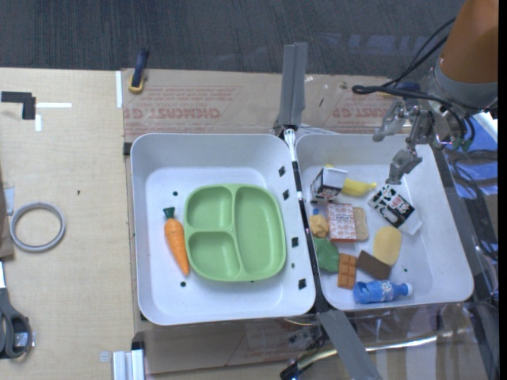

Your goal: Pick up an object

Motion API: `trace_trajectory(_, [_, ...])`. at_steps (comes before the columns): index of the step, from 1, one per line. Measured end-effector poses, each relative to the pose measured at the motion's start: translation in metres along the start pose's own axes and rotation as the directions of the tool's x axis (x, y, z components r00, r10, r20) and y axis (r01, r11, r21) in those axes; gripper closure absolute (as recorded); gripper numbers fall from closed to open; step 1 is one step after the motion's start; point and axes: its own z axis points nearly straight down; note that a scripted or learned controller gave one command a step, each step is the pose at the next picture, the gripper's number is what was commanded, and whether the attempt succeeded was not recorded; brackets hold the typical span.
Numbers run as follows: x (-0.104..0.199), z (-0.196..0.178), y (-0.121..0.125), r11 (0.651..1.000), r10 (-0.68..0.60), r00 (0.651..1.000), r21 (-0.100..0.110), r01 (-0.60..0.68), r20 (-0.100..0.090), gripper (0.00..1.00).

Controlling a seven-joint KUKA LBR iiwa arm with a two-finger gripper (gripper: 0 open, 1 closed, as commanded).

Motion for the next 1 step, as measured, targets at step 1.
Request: trace_trajectory(1, [0.0199,0.0827,-0.0721,1.0,-0.025,1.0,0.0,0.025,-0.002,0.0])
